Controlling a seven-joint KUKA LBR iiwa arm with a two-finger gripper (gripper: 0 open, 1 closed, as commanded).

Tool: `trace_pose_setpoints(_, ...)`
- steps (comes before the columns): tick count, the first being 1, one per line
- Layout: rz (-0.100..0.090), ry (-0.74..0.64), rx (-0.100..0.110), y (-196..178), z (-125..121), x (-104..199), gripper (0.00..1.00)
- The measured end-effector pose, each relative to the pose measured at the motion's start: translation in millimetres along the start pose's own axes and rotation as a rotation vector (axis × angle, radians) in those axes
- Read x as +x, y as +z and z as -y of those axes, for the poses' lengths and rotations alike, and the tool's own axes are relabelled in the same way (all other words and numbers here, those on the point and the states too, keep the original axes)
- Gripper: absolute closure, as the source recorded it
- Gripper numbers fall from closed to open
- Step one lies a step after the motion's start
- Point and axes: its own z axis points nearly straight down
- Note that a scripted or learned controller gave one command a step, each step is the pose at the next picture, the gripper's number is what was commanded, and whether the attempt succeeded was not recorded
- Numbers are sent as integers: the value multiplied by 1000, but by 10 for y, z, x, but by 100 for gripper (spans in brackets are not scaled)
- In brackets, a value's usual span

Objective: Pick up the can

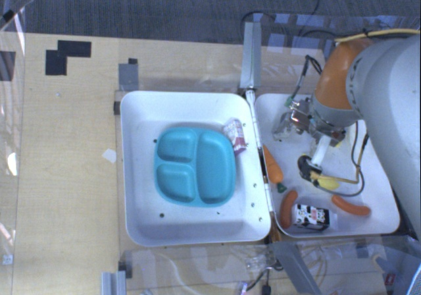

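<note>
Nothing is picked yet: the can (235, 135) lies in the left bin (131, 155), beside the blue tray (195, 166). Over the right bin (381, 214), the gripper (289, 122) hangs spread and holds nothing.

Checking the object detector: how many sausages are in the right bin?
2. One sausage lies near the right bin's front left corner, beside the can. The other sausage is toward the front right. The arm may hide more.

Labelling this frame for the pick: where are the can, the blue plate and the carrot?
can (235, 135): camera view, its crumpled side.
blue plate (195, 166): camera view, centre divider.
carrot (272, 167): camera view, mid-body.
</note>
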Motion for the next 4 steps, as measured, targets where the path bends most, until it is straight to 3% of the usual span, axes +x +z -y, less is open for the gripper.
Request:
trace_pose_setpoints(1, 3, 258, 2, 21, -516, -177, 0)
trace_pose_setpoints(2, 1, 247, -1, -84, -527, -139, 100)
trace_pose_setpoints(3, 4, 323, 7, -960, -184, 571, 100)
trace_pose_setpoints(4, 7, 505, 10, -421, -320, 153, 100)
